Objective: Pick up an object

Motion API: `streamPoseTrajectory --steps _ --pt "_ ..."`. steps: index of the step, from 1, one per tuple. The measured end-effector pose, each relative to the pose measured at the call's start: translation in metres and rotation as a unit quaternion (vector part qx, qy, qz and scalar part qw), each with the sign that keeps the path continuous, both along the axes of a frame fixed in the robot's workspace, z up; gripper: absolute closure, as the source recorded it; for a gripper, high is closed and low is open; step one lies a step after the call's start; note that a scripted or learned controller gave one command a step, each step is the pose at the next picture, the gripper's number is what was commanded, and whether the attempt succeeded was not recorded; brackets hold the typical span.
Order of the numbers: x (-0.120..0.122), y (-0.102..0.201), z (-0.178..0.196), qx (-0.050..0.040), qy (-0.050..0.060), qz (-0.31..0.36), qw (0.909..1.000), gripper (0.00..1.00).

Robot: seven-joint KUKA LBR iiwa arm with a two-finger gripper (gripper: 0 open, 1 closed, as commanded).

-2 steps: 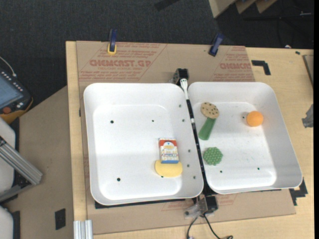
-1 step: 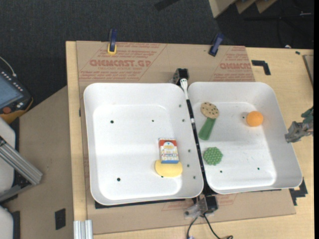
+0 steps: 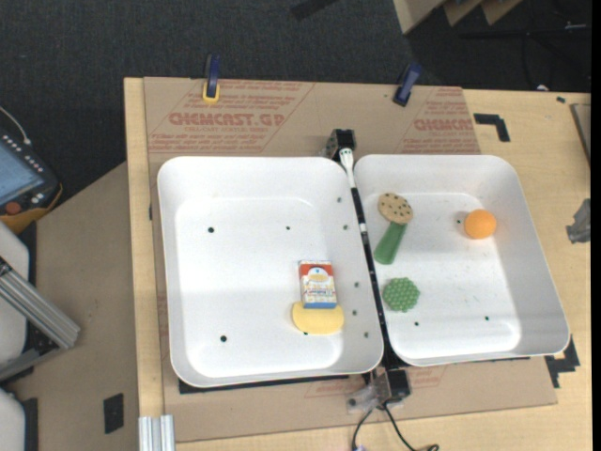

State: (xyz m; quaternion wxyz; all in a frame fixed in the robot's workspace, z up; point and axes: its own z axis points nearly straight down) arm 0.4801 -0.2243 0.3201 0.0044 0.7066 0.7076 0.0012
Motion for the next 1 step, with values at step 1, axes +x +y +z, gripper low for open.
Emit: streamPoseTrajectory --steps 1 --pt "-0.0015 0.001 -0.0751 0.0035 0.007 -0.001 1.0 1.0"
